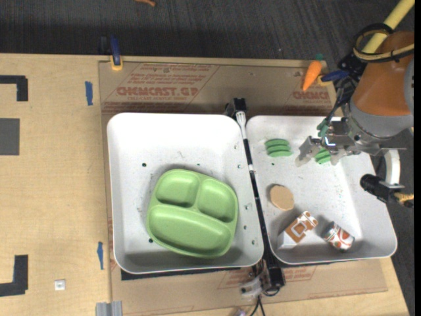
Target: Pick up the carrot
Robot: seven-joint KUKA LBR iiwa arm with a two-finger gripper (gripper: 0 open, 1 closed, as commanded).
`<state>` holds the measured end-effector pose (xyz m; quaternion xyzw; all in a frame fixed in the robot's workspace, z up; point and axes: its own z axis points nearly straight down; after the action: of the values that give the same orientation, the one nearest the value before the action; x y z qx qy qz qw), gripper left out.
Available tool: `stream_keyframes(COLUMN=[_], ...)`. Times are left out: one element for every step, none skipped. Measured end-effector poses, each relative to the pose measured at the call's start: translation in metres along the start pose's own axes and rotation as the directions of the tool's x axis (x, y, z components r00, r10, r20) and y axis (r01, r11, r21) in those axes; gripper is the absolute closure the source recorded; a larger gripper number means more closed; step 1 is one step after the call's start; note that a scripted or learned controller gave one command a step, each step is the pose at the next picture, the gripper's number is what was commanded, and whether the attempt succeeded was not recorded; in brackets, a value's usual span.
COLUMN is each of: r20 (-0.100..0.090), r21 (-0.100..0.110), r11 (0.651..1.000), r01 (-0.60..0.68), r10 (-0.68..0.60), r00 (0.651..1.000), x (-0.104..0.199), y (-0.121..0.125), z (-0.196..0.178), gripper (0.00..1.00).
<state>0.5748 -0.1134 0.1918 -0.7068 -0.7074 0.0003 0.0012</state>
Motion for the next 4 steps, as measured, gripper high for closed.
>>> stream_keyframes(r20=[-0.001, 0.000, 0.000, -0.008], r21=[0.002, 0.000, -0.002, -0.011], r11=[0.978, 0.968, 0.713, 0.318], r01=[-0.208, -0.253, -0.701, -0.948], r10=[0.208, 0.253, 0.701, 0.948], r00=[0.978, 0.968, 0.713, 0.318], x=[-0.008, -0.073, -0.074, -0.043], y=[-0.044, -0.074, -0.024, -0.031], z=[0.023, 0.048, 0.101, 0.103], gripper=[0.00, 0.00, 0.00, 0.00])
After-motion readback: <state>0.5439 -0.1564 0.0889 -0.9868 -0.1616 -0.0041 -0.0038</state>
